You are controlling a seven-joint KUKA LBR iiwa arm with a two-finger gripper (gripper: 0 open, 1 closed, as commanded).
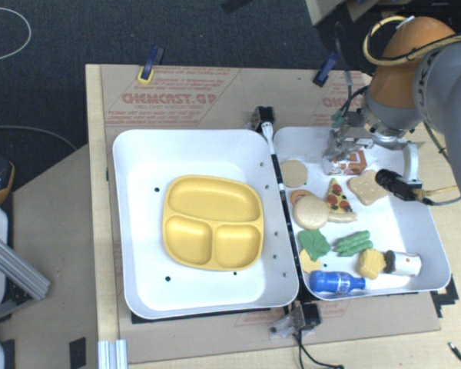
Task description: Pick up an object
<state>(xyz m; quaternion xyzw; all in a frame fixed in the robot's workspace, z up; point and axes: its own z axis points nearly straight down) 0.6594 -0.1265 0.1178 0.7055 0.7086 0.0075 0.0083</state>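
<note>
near right bin (438,261): blue bottle (336,283), smooth, likely slippery. mid: pizza slice (339,198), light, stiff; grip across edges. far: end effector (346,157) low over orange-and-white item (355,161); clenched or released, cannot tell. left bin: yellow tray (212,221).

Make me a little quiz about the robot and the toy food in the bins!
1. True or false: the yellow tray lies in the left bin.
2. Which item sits nearest the front rim of the right bin? A) blue bottle B) pizza slice C) bread slice
3. Fill the gap: the tool is over the ____ bin's far end.

Key: 1 true; 2 A; 3 right.
</note>
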